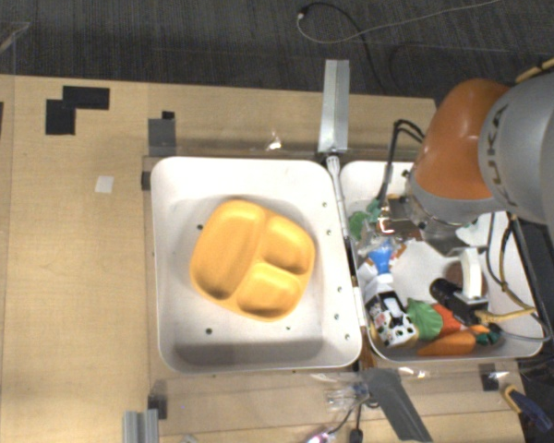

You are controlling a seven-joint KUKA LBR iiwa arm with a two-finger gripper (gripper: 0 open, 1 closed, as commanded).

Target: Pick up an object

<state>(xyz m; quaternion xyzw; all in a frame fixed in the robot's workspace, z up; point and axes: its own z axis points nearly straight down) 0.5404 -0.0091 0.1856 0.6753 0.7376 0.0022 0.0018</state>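
Holding left bin (pixel 171 247): yellow divided tray (pixel 251 257).
Right bin (pixel 362 187): toys heaped beside the tray's bin.
Gripper (pixel 385 232): over the heap; fingers' state unclear.

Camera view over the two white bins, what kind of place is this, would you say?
Probably a robotics lab set up for grasping trials: a grey and orange arm reaches over the right bin of small jumbled items, an orange divided tray lies in the left bin, and a loose cable trails across the dark floor.
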